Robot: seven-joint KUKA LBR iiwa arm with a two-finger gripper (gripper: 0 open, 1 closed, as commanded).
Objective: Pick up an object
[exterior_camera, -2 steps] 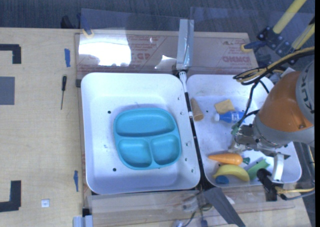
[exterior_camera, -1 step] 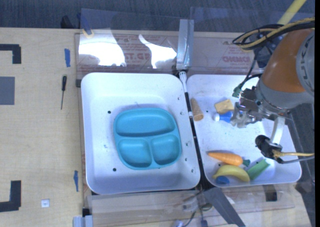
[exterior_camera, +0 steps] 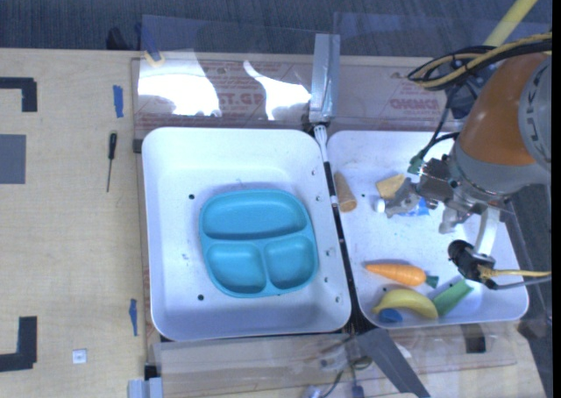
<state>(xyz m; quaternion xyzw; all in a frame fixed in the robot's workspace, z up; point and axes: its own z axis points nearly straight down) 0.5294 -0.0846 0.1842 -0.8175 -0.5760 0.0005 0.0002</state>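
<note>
While the arm (exterior_camera: pixel 504 133) hangs over the right bin, entries as follows.

Gripper (exterior_camera: pixel 419 197): sits at about 9 o'clock from the orange wrist band, over the upper middle of the right bin (exterior_camera: pixel 513 304); whether it is released or clenched I cannot tell, as the wrist hardware hides the tips.
Candidate, toy carrot (exterior_camera: pixel 399 273): lies flat at roughly 6 o'clock from the gripper, long axis running 9 to 3 o'clock, green stub at the 3 o'clock end.
Carrot handling: judged light, stiff, smooth plastic; likely slippery and prone to roll. Best taken across the thick middle, jaws set square to the long axis.
Toy banana (exterior_camera: pixel 406 302): just beside the carrot at its 6 o'clock, near the bin's front wall. Curved and light by the look; close neighbours leave little finger room.
Green piece (exterior_camera: pixel 450 297): at 3 o'clock of the banana, touching or nearly so; kind unclear.
Yellow wedge (exterior_camera: pixel 391 184): just beside the gripper at its 10 o'clock; small, possibly a cheese toy.
Tan stick-shaped item (exterior_camera: pixel 344 192): near the divider wall, at 9 o'clock of the gripper; awkward against the wall.
Left bin (exterior_camera: pixel 166 159): holds a blue divided plate (exterior_camera: pixel 257 241), wide and flat, poor for a two-finger pinch.
</note>
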